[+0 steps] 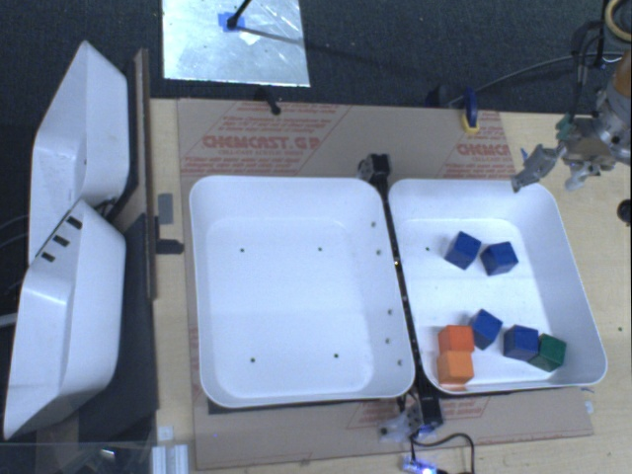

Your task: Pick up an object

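The tool [553, 166] hangs at the upper right of the camera view, just past the far right corner of the right-hand shallow white plastic bin [573, 255]. Its two grey fingers are spread well apart, one tip at the bin's far rim and the other out over the desk [168, 363], and nothing sits between them.

All the small blocks lie in that right bin, below and to the left of the tool. Nearest to it are two blue cubes touching side by side, the left blue cube [461, 249] and the right blue cube [499, 257], around the middle of the bin. Further from the tool, along the near wall, two orange cubes [455, 353] sit one against the other in the near left corner. Just to their right is a third blue cube [485, 327], then a fourth blue cube [520, 342], which touches a dark green cube [550, 351] by the near right corner.

The left-hand shallow white bin [296, 294] lies well away from the tool, on the other side of the dark divider. Both bins rest on a brown cardboard sheet [267, 136] printed with red lettering.
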`<control>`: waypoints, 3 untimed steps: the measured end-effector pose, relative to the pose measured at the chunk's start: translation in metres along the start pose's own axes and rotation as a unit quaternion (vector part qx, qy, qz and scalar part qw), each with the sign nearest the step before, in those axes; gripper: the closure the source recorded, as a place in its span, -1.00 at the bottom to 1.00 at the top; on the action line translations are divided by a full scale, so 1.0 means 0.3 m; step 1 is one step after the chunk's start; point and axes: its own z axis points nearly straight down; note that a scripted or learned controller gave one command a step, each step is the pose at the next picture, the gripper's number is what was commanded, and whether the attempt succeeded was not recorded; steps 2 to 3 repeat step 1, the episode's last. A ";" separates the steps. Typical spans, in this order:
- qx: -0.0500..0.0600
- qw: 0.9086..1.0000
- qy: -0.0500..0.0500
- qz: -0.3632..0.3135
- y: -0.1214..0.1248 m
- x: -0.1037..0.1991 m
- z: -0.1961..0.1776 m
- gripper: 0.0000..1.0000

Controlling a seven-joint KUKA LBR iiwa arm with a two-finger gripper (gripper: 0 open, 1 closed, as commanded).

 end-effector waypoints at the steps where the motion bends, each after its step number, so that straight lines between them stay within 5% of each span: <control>1: 0.006 1.000 0.002 -0.001 0.084 0.080 0.508 -1.00; 3: 0.006 1.000 0.002 -0.001 0.084 0.080 0.508 -1.00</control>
